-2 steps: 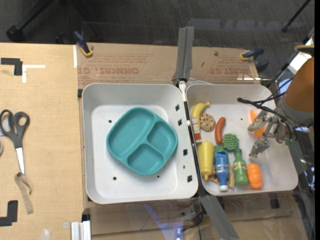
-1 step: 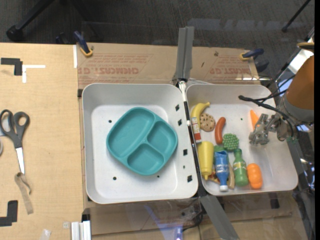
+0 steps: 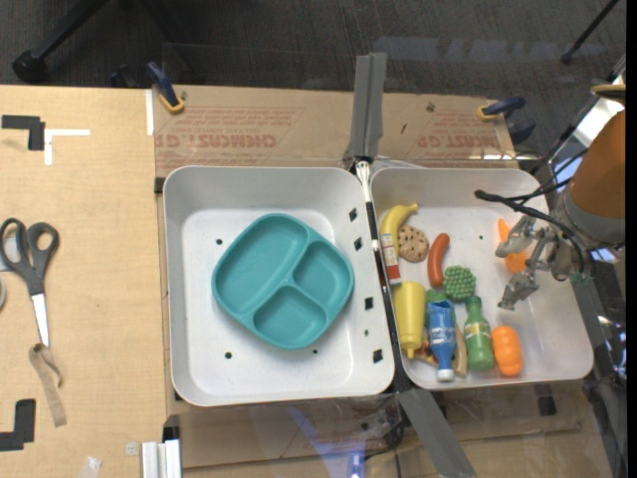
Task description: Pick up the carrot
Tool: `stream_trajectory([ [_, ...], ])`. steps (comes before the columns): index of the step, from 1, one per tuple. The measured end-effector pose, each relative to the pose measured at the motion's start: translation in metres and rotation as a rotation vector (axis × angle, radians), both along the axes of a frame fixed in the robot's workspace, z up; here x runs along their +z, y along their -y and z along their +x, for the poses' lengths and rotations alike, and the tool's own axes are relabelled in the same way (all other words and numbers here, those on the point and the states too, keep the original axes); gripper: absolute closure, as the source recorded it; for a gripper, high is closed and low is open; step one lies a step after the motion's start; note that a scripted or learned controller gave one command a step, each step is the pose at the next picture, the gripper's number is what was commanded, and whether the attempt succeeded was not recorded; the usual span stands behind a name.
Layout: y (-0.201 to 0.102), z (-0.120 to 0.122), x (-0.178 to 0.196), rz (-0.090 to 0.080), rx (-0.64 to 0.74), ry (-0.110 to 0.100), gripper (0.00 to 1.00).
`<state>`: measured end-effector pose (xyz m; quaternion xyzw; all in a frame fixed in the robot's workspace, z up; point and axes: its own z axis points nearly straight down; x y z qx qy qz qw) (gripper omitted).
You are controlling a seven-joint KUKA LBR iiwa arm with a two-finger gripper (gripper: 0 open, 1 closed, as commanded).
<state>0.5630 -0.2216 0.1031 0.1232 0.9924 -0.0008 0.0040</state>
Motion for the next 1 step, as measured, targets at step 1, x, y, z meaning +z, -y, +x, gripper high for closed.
stream_trajectory([
  [1,0.0,0.0309,-0.0093,0.0,0.049,-0.002,0.0],
])
